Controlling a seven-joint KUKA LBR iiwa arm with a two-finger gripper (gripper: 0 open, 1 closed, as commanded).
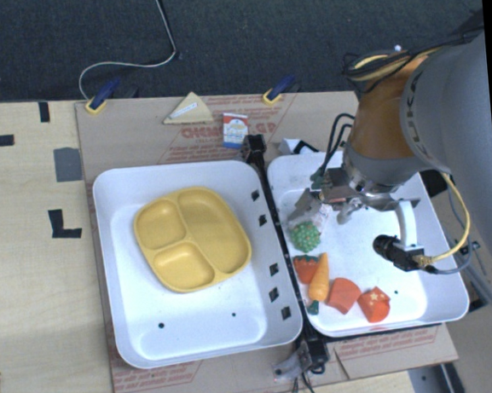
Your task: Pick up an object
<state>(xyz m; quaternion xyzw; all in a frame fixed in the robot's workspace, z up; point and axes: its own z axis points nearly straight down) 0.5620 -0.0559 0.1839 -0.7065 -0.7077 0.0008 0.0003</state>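
Grey gripper (328, 203) over the right bin (444, 302)
We hover by the green toy (306, 236), presumably targeting it; whether we're spread or pinching, we cannot tell.

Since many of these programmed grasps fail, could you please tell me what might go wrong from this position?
1. The gripper hangs just above the green bumpy toy, which lies close to the right white bin's left wall; a finger might strike that wall.
2. The orange toy carrot and red toy pieces crowd together nearby, so a descent landing slightly off could nudge them or pinch two at once.
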